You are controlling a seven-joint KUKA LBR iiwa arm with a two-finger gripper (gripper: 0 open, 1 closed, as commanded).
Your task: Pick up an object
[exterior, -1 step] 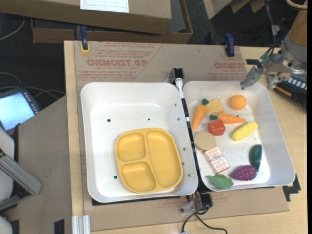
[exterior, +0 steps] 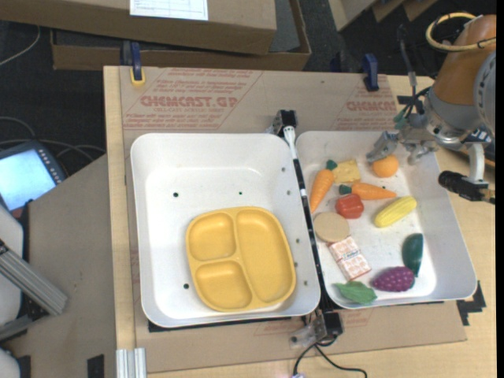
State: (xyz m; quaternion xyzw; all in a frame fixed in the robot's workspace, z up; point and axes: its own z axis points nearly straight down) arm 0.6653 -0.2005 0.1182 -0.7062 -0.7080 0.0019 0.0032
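Holding toy food, the right bin [exterior: 461, 235]; left bin [exterior: 157, 179], seemingly just a yellow tray [exterior: 239, 257].

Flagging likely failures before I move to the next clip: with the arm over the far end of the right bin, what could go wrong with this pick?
1. The gripper hovers by the small orange fruit; being round, it may roll away when touched.
2. The fruit sits close to the yellow cheese wedge and a carrot, so the descent could nudge those or catch two things.
3. It also lies near the right bin's far wall, which may block the approach.
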